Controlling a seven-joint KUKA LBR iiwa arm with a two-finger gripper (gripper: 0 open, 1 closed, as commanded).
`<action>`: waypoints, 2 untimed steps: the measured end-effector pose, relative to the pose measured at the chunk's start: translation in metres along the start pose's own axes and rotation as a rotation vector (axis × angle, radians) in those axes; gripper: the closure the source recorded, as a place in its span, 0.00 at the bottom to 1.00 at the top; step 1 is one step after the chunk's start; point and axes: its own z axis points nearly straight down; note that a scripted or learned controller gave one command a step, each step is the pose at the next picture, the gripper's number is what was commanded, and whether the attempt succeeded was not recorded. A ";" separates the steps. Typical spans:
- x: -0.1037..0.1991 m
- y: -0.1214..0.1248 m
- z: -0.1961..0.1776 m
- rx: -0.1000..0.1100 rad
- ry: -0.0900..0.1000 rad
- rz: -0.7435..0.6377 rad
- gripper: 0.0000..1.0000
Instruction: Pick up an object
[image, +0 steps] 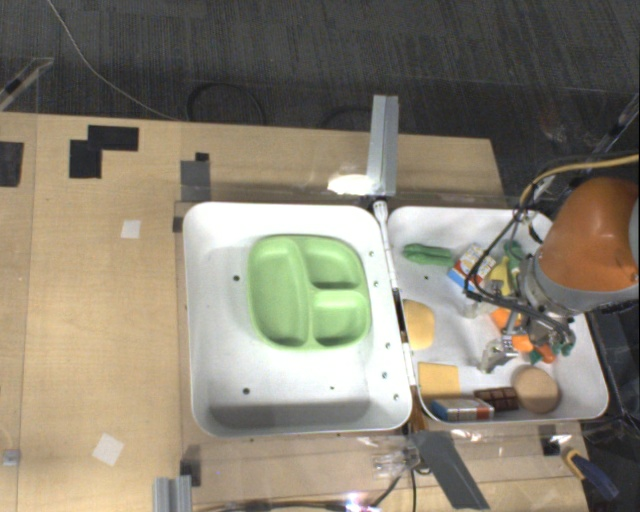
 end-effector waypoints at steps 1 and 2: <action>0.025 0.013 0.005 0.004 -0.015 0.085 0.00; -0.047 0.046 0.006 0.000 -0.008 -0.005 0.00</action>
